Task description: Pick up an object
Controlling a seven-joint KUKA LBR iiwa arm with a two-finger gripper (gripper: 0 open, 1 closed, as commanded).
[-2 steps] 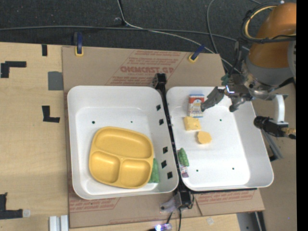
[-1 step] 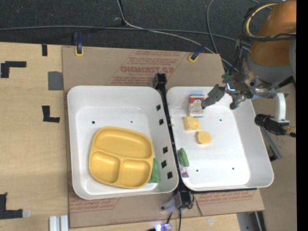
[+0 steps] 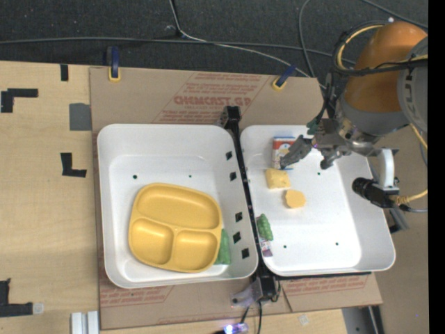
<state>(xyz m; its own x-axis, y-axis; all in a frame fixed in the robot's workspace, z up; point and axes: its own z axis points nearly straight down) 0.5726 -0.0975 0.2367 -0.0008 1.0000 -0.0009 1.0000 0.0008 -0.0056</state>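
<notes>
From my seat, the right bin (image 3: 348, 249) has open floor from 3 through 6 o'clock. Toward 10 o'clock a small carton (image 3: 281, 147) and two yellow pieces (image 3: 277, 179) crowd it. The yellow tray (image 3: 175, 226) blocks most of the left bin (image 3: 167, 141), leaving its 12 o'clock strip bare.
</notes>
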